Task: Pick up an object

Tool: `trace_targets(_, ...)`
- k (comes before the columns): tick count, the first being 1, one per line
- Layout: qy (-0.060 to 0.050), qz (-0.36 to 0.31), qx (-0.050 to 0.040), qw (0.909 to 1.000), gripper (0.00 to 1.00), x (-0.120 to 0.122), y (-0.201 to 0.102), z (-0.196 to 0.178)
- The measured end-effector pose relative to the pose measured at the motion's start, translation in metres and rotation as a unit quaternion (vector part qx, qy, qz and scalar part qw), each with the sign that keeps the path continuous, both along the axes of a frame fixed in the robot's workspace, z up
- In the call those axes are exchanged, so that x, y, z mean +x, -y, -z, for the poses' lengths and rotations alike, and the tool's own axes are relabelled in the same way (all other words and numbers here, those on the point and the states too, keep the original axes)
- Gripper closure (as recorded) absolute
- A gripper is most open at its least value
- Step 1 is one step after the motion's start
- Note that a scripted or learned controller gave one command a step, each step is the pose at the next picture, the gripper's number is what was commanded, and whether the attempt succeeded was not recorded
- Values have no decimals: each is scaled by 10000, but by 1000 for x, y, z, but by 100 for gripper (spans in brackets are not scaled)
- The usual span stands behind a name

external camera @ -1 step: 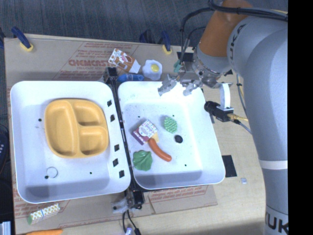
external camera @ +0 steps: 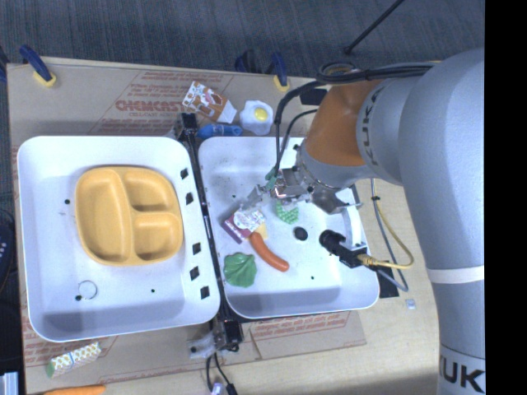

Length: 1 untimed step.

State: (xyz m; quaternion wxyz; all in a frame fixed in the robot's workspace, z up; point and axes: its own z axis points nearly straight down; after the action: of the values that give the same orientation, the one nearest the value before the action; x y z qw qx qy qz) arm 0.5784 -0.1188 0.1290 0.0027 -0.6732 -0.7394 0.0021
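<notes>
hand (external camera: 278, 189) low in the right bin (external camera: 325, 299) above the crumpled wrapper (external camera: 247, 219); i cannot tell its opening; nothing lifted yet, grasp still ahead

The grey arm (external camera: 436, 179) comes in from the right and fills much of that side, bending toward the centre. Its orange band (external camera: 342, 130) sits just above the wrist, with black cables looping around it. Below the band, the gripper (external camera: 276, 192) points down and to the left.
</notes>
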Motion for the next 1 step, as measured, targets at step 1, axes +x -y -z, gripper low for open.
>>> trace_targets(1,13,-412,4,9991,0,-70,-8,38)
